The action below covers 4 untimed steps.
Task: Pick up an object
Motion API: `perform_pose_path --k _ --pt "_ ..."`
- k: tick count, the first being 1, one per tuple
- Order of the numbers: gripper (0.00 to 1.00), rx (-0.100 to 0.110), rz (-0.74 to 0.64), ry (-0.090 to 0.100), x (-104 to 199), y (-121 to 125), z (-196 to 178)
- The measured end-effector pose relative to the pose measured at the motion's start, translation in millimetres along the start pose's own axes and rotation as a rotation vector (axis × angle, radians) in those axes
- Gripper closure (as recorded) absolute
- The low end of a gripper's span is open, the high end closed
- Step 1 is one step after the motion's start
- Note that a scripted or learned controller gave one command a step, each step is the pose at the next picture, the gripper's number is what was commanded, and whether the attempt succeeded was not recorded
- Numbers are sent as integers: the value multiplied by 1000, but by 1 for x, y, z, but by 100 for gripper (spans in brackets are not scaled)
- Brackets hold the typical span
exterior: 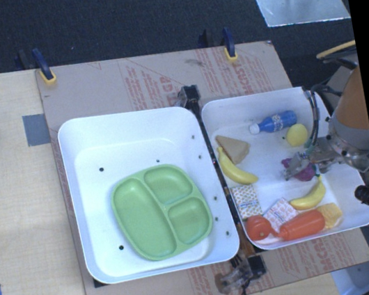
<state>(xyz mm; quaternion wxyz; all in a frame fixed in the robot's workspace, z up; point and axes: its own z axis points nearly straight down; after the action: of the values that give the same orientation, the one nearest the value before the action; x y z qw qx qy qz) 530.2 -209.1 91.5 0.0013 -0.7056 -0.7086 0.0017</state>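
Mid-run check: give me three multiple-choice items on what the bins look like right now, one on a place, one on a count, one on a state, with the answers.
1. Where does the green divided tray lie?
A. In the left bin
B. In the right bin
C. On the bare bench

2. How many bananas are in the right bin?
A. One
B. Two
C. Four

3. How does the blue bottle rest?
A. Standing upright
B. Lying on its side
C. Lifted above the bin

Answers:
1. A, the tray sits on the floor of the left bin.
2. B, one banana lies near the bin's left wall and a second banana lies lower right, above the orange item.
3. B, the bottle stretches flat along the bin floor near the far wall, beside the yellow ball.
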Motion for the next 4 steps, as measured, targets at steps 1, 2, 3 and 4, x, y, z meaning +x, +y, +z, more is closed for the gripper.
perform_pose_path --k 1,2,3,4 --pt "0 -3 0 0 -3 108 -1" --pt "0 0 -1 0 -3 26 0" --pt "0 -2 0 0 -3 114 -1" --pt "0 -1 0 0 7 61 -1"
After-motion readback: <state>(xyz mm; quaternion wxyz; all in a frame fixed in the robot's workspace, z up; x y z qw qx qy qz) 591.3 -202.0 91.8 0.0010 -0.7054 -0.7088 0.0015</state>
